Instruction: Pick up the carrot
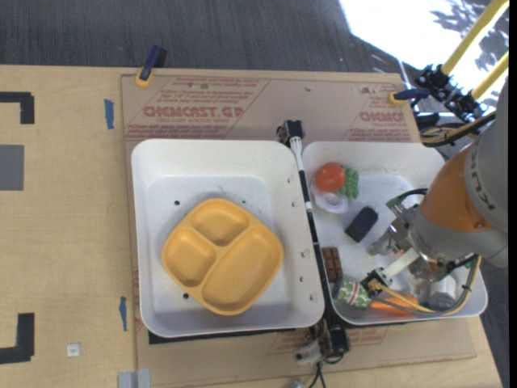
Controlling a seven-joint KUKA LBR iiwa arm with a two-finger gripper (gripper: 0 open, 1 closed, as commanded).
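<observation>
Gripper low over the near edge of the right bin, tips just above the carrot; whether fingers are apart or together cannot be told from this slant. Carrot lying flat along that near edge, orange and slim, green leafy end pointing toward the divider between bins. Grey arm with orange band reaching in over the bin's right rim, cables looped beside it.

Elsewhere in the right bin: brown chocolate bar against the left wall, dark block near the middle, red tomato with a green piece beside it toward the far left corner, a white piece just below them.

Left bin, smooth white plastic with rounded corners, carrying a yellow three-compartment plate set askew, open floor around it on all sides.

Both bins seated on a brown board printed in red "CHEMCAST GP". Blue tape and a clamp along the board's far left edge.
</observation>
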